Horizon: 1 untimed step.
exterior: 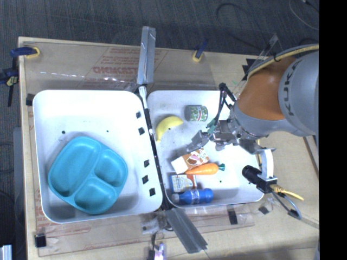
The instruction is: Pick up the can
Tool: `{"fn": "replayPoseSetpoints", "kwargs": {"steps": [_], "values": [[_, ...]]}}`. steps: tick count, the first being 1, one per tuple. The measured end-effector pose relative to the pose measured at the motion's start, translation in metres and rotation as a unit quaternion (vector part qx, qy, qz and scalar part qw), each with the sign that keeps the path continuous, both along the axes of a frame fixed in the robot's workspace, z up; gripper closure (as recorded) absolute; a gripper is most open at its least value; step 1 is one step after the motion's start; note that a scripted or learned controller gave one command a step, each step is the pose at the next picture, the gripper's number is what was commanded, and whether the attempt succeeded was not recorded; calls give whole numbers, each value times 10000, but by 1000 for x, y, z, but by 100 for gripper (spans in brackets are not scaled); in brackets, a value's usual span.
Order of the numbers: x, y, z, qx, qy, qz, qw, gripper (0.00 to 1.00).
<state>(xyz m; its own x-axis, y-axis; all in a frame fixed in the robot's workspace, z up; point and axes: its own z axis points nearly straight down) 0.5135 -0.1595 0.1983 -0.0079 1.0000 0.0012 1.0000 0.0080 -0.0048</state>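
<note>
One can (196, 113) (label unreadable), green-banded

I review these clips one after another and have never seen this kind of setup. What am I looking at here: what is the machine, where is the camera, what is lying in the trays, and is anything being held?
One camera looks down at a slant on a bench with two shallow white bins. The grey and orange machine reaching in from the right is a robot arm; its tool hangs over the right bin.

The left bin holds a blue divided plate. The right bin holds a small green can near its far wall, a yellow banana-like piece, a carrot, a small printed packet, a carton and a blue bottle lying on its side.

The can is what it should pick up. The can lies apart from the tool, and I see nothing held between its fingers; whether they are open is too unclear to tell.
</note>
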Motion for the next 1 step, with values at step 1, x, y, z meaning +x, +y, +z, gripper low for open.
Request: {"fn": "replayPoseSetpoints", "kwargs": {"steps": [1], "values": [[71, -50, -13, -4, -10, -196, 9998, 0]]}}
